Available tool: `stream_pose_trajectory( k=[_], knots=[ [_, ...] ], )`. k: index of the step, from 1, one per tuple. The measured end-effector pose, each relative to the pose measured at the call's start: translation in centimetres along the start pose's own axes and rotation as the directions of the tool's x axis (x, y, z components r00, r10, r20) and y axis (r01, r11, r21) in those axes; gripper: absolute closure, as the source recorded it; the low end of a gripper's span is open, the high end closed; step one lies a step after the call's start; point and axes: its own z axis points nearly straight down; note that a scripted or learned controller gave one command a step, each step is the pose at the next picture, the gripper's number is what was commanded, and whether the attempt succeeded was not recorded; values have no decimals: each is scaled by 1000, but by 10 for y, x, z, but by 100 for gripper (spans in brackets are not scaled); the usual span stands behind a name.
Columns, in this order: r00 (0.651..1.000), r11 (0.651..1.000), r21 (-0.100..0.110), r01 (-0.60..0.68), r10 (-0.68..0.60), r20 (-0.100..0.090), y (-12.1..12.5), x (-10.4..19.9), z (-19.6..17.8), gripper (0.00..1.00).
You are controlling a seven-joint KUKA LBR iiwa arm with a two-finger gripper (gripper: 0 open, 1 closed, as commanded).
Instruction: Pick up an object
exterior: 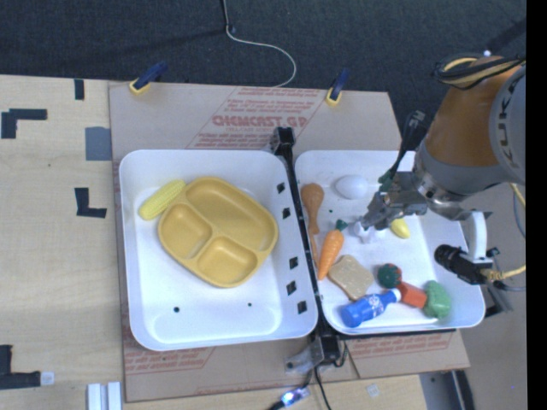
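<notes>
Looking down on two white bins: left bin [137, 254] and right bin [466, 314], touching along the middle. Got a yellow tray [218, 229] sitting tilted in the left one, with a corn cob [162, 199] touching its upper-left edge.

Got all the small stuff in the right one. Starting at the top: a white egg [350, 186], then a brown drumstick [312, 199] near the divider, with a carrot [329, 253] just below it. Moving down: a bread slice [350, 276] just beside the carrot's tip, a dark green ball [389, 273] right of the bread, a blue bottle [369, 307] lying along the bottom wall, then an orange piece [412, 295] and a green piece [438, 299] off to its right.

Reaching in from the right with the arm [466, 143], and hanging the gripper [376, 222] low over the middle of the right bin, below the egg and right of the carrot. Spotting a small yellow piece [400, 227] just beside it on the right. Can't tell if the gripper is spread or closed, too dark and blurry. Seeing nothing clearly held in it.
</notes>
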Motion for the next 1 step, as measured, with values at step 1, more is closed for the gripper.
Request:
stream_pose_trajectory(
  k=[1],
  knots=[
    [1000, 1000, -2, 1, -1, -1, -2, 52, -11, 100]
  ],
)
